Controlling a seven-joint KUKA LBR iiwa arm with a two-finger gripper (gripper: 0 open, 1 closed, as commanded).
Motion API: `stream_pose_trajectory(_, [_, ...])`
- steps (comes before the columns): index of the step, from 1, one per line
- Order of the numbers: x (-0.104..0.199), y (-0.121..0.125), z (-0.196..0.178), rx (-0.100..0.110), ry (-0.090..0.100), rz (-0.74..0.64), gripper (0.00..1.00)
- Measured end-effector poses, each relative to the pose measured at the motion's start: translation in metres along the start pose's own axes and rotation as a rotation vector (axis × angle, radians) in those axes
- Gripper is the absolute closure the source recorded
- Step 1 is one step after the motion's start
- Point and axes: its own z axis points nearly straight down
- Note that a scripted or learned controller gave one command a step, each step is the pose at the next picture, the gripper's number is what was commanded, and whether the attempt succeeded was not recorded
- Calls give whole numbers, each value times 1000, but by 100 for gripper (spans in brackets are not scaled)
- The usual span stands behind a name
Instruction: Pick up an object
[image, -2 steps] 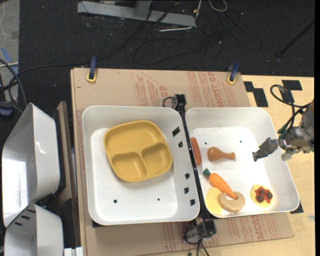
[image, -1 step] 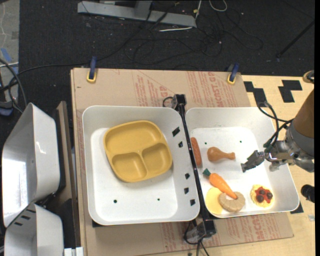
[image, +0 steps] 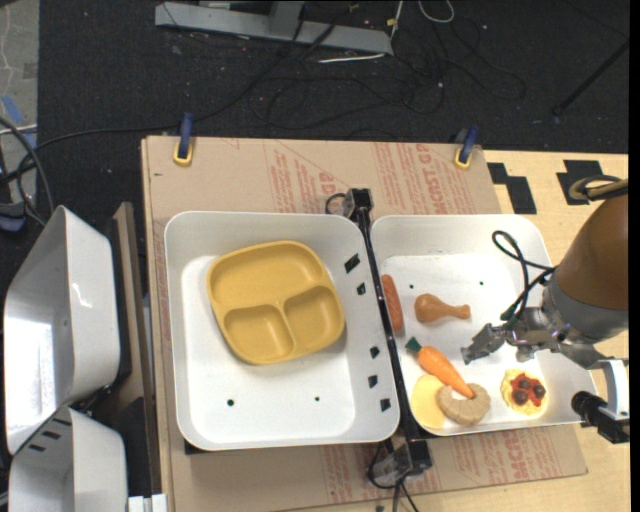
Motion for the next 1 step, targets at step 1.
stream_pose_trajectory(1, [6,1,56,-15,-6,3,0])
